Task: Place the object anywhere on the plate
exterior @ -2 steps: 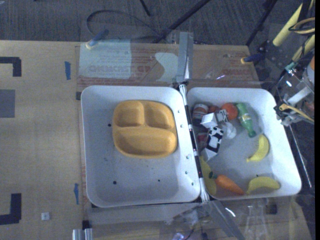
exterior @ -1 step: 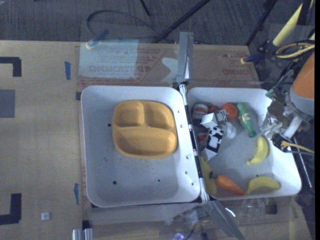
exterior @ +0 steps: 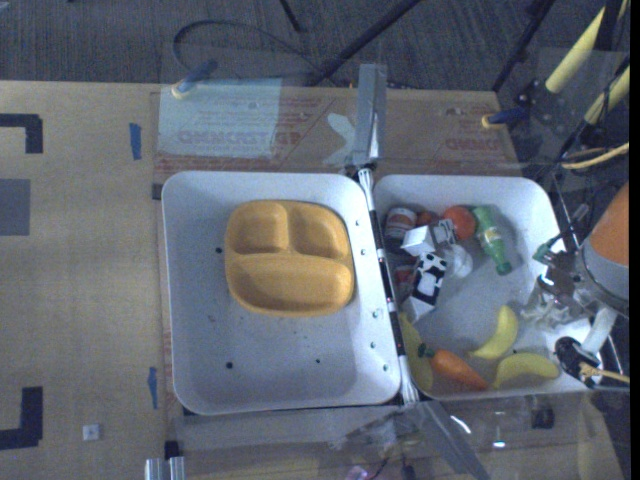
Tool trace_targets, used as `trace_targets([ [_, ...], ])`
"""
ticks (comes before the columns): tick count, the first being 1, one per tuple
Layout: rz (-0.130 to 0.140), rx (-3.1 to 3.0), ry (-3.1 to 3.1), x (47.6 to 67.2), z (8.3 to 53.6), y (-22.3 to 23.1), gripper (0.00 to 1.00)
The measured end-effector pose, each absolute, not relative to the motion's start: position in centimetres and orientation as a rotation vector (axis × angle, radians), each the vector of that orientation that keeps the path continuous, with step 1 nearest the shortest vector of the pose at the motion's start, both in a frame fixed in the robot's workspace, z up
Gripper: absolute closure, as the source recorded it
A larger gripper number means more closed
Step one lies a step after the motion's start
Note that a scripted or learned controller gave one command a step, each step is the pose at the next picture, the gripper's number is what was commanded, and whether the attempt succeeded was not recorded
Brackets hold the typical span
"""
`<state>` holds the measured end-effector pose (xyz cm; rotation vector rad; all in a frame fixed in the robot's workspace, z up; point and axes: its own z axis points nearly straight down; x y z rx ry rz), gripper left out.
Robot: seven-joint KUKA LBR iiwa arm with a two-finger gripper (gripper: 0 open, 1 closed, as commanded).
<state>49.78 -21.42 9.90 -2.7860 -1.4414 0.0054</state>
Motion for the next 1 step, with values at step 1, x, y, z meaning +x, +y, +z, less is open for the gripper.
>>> trace_targets([
  [1,-0.001,-2.909,-1.191,50.62,8.50,-20.63,1.00],
])
